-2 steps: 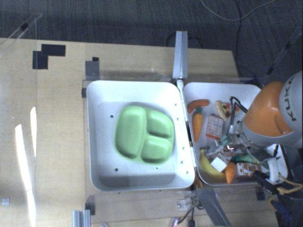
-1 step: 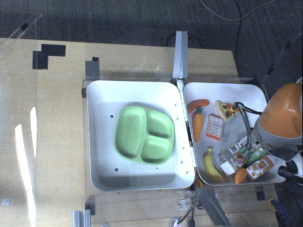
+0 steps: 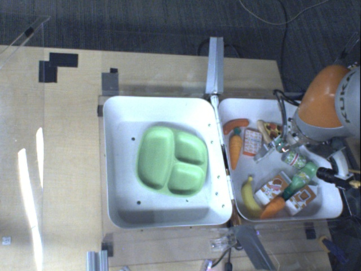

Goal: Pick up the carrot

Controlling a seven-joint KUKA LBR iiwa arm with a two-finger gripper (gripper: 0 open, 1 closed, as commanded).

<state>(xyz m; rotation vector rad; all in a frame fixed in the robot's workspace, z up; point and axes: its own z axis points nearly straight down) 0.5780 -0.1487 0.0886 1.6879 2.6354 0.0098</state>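
Carrot [image 3: 235,149] lies in right bin [image 3: 333,210] by its left wall, green top up, just below a sausage [image 3: 236,125]. L to R: left bin [image 3: 115,168] holds a green divided tray [image 3: 172,160]. In right bin w/ carrot: banana [image 3: 249,196], a 2nd carrot [image 3: 273,208], small cartons [image 3: 271,188], green bottle [image 3: 299,180]. Gripper [image 3: 280,145] sits over bin's middle, right of carrot and apart from it; can't tell if the claw is released or clenched.
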